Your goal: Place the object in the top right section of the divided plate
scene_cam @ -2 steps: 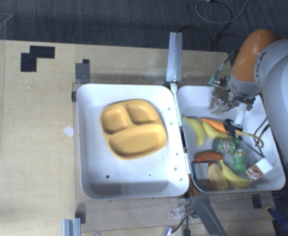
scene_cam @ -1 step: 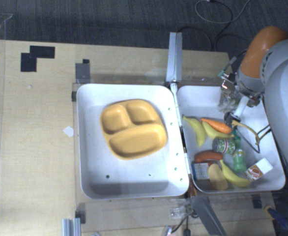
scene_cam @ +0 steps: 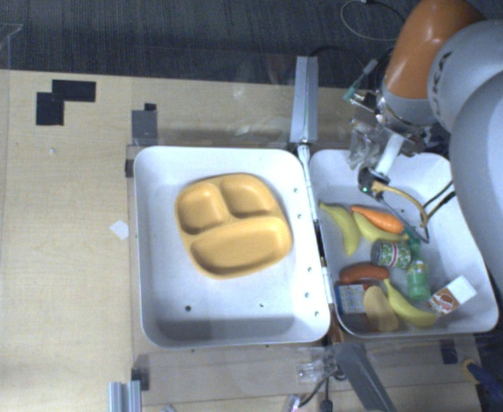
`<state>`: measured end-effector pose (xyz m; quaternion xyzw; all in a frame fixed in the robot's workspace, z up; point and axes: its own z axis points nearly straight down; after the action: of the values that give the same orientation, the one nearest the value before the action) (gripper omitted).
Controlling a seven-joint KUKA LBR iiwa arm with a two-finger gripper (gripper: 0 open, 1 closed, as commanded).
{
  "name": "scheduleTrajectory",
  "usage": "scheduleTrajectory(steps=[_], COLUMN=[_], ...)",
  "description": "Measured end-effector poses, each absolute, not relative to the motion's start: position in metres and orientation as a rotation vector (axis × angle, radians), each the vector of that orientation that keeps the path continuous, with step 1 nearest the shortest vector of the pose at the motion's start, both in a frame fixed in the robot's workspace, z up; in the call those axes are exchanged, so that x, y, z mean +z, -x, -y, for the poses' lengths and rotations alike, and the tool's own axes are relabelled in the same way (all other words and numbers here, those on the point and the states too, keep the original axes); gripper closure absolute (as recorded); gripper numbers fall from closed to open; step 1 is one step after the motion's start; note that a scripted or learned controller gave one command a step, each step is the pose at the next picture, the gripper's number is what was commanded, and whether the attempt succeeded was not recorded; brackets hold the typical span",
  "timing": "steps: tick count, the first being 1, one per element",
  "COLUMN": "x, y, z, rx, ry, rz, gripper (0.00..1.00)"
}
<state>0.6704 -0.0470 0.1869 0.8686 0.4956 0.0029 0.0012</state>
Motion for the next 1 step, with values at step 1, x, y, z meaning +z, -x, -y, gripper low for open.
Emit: scheduleTrajectory(steps=[1], x=[0.1848], y=[-0.6178], z=[0.0573], rx=[0.004], ry=[-2.427], rz=[-1.992], gripper=[1.00])
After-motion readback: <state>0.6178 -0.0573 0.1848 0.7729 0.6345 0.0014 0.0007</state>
